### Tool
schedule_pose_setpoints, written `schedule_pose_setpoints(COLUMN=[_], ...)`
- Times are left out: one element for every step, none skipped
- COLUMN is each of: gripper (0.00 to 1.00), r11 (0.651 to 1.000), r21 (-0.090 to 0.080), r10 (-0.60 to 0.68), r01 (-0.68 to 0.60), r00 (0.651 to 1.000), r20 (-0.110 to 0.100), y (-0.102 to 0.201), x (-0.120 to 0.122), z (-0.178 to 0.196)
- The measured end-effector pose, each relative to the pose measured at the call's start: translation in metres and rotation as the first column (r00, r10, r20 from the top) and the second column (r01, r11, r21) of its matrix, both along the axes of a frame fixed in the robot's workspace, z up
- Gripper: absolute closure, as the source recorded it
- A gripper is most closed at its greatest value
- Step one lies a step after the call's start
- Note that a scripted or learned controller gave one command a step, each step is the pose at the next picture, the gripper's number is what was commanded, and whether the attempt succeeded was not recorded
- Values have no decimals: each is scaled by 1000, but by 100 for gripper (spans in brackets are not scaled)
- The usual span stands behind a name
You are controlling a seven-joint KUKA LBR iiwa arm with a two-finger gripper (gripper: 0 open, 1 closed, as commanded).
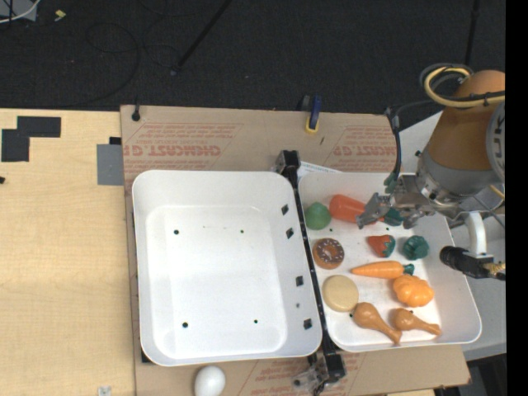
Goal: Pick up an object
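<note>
Overhead, you see the gripper (386,211) above the right bin (462,324), jaws apart, gripping nothing, just right of the red-orange toy (346,207). Left of that bin sits the left bin (153,221) on cardboard (206,143); dark floor (247,40) lies behind.

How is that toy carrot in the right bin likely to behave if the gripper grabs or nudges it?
The carrot looks like smooth, stiff plastic, so probably light and slippery. Its round, tapering body lies flat, so a nudge would likely roll it toward the donut or the orange fruit.
</note>
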State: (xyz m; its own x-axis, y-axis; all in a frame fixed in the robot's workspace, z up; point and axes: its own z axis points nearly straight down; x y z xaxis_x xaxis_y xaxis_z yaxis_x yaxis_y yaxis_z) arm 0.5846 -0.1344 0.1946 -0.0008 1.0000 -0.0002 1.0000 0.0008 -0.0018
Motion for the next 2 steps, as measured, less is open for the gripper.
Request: schedule_pose_setpoints(gripper=[0,0], r11=[1000,1000], r21=[1,1], r10=[0,1], r01=[0,-1], r00=[1000,1000], r20=[-2,-1], y=[48,53], x=[21,45], z=[-98,-108])
